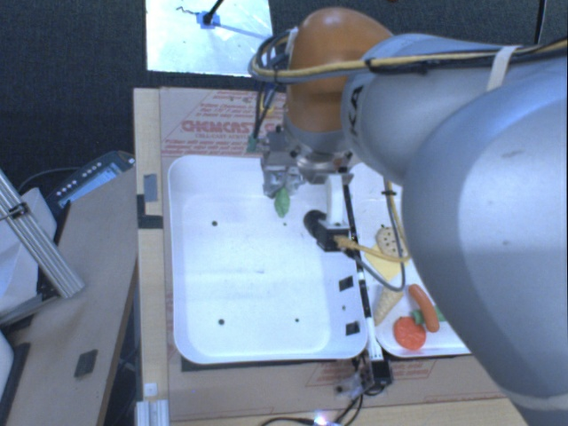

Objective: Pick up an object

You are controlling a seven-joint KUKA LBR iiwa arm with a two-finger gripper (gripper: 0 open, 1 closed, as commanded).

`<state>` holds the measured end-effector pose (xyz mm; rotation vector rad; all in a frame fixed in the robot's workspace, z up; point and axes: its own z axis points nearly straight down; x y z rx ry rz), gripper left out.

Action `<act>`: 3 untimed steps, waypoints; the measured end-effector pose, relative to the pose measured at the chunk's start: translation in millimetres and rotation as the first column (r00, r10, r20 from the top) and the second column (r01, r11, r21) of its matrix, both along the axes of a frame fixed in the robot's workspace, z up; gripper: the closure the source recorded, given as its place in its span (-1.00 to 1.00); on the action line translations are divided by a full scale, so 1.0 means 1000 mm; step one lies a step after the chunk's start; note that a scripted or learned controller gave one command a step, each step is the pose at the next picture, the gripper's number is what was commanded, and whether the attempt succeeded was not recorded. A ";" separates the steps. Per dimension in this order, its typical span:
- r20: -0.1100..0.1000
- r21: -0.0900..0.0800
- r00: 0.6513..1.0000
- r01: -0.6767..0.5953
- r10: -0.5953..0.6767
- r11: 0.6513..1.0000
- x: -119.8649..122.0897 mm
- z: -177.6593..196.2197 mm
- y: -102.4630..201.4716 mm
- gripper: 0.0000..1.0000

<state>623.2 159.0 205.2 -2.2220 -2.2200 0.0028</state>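
My gripper (280, 192) hangs over the far part of the left white bin (240, 291), under the orange wrist band. A small green object (282, 205) sticks out below its fingertips, pinched between them and held a little above the bin floor. The gripper is shut on it. The rest of the green object is hidden by the fingers.
The right bin (444, 346) is mostly hidden by the arm. It holds a red tomato-like piece (408, 333), an orange carrot-like piece (424, 309), a pale cone (387, 302), a yellow wedge (382, 260) and a beige speckled piece (386, 239).
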 end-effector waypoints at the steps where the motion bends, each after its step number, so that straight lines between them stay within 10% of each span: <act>1: 0.002 0.003 1.000 -0.009 0.009 1.000 0.000 -0.060 0.079 1.00; 3: -0.002 0.002 1.000 -0.007 0.007 1.000 0.046 -0.102 0.076 1.00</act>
